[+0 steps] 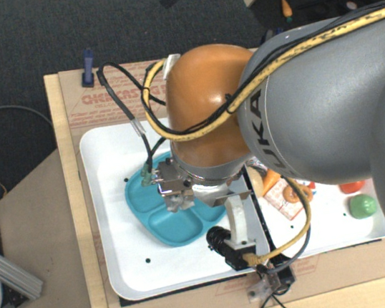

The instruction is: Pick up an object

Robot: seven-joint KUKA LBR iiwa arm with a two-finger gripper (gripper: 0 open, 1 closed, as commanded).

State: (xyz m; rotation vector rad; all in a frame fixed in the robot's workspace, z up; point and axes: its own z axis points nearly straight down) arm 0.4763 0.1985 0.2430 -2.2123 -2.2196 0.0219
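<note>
Teal dish (168, 219) sits in the left bin (113, 198) under the wrist, jaws' state I cannot tell, so descend squarely over its rim before clamping.

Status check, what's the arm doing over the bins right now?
Arm low over left bin. Teal dish beneath wrist, partly covered. Green ball, orange items in right bin.

— What's the bench (77, 204) carrying?
— I see two shallow white bins side by side: the left bin (112, 220) sits squarely on it, the right bin (335, 232) just beside, mostly hidden, I think.
</note>
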